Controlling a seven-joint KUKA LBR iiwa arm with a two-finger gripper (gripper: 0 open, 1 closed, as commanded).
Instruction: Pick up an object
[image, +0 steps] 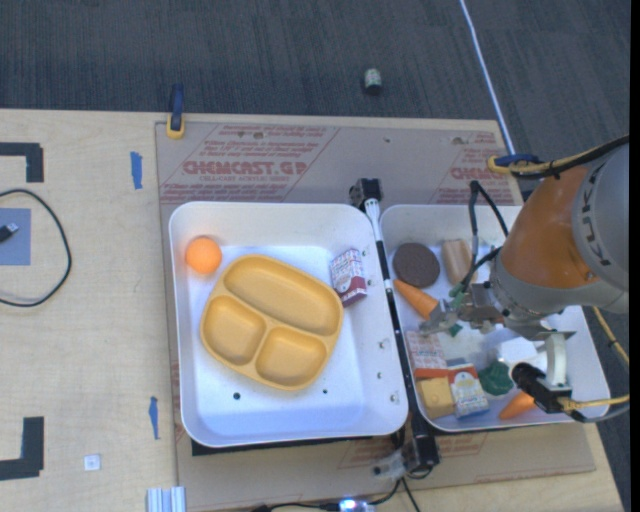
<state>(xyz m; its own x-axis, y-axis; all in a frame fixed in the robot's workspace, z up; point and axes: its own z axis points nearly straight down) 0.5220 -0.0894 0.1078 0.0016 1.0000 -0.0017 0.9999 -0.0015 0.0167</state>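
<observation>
Nearest the camera, along the right bin's (596, 375) front wall, lie a yellow block (434, 392), a small printed packet (470, 393), a green piece (495, 379) and an orange piece (517, 405). Above them the gripper (447, 318) hangs low over the bin's middle, the arm (555, 245) reaching in from the right; finger state cannot be determined. A carrot (416, 298) lies just beside it, a brown disc (415, 264) behind. In the left bin (190, 390): a yellow divided plate (271, 320), an orange ball (203, 255), a small carton (348, 275).

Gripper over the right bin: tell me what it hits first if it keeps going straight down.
Probably the carrot lying beside the gripper, or the white bin floor next to it; depth is unclear from this slanted view.
</observation>
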